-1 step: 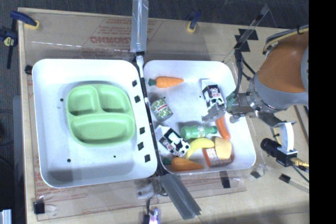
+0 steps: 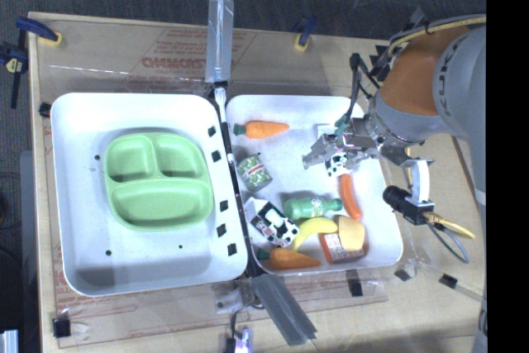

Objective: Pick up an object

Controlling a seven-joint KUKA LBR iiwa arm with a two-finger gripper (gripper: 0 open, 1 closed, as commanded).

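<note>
My gripper [image 2: 329, 156] hovers over the upper right part of the right bin [image 2: 289, 107], at the end of the grey arm coming in from the right. Just below it lies a slim red-orange chilli [image 2: 350, 197]. An orange carrot [image 2: 266, 129] rests at the bin's far edge, to the gripper's left. A small green and white packet [image 2: 254, 170] sits near the divider. Lower down are a green bottle [image 2: 310, 204], a yellow banana [image 2: 311, 231], a black and white cow toy [image 2: 275, 225], a second carrot [image 2: 291, 259] and an orange box [image 2: 345, 240].
The left bin [image 2: 74, 252] holds a green divided tray [image 2: 157, 180]. A divider wall [image 2: 225, 178] with black clips separates the two bins. Bare white floor shows in the right bin's middle, between the top carrot and the gripper.
</note>
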